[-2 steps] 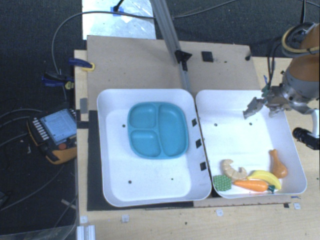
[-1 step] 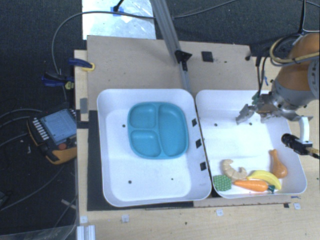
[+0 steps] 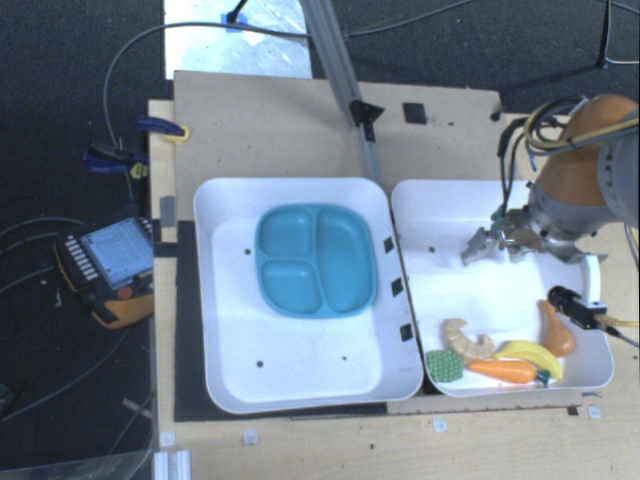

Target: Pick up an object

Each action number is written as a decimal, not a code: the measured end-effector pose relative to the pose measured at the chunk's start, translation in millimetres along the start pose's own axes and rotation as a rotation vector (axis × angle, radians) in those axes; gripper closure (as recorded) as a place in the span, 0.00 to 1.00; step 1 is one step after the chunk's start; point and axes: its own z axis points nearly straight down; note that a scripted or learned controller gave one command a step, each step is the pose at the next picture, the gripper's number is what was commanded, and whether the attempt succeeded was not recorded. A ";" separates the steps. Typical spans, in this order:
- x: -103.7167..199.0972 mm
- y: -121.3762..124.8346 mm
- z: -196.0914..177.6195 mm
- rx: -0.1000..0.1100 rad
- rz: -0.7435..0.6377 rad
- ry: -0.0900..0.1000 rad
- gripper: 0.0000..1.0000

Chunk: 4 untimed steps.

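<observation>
My gripper [image 3: 497,246] hangs over the upper middle of the right bin [image 3: 430,208], open, with nothing between its fingers. The toy foods lie along that bin's front edge, well below the gripper: a tan curled piece [image 3: 466,339], a green piece [image 3: 445,366], an orange carrot [image 3: 502,371], a yellow banana [image 3: 531,352] and a brown pear-shaped piece [image 3: 557,332]. The grey arm with its orange band [image 3: 600,118] comes in from the right.
A blue divided plate [image 3: 316,259] lies in the left bin [image 3: 225,368]. A grey pole [image 3: 335,48] slants across the back of the bench. Cables and a handheld pendant [image 3: 108,263] lie on the floor to the left.
</observation>
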 end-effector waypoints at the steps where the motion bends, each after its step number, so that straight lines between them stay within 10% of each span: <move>1: -0.1 1.8 25.5 -0.006 0.000 -0.001 0.00; 2: 0.0 4.1 12.1 -0.014 0.000 -0.002 1.00; 4: -3.8 10.7 -76.8 -0.009 -0.004 -0.001 1.00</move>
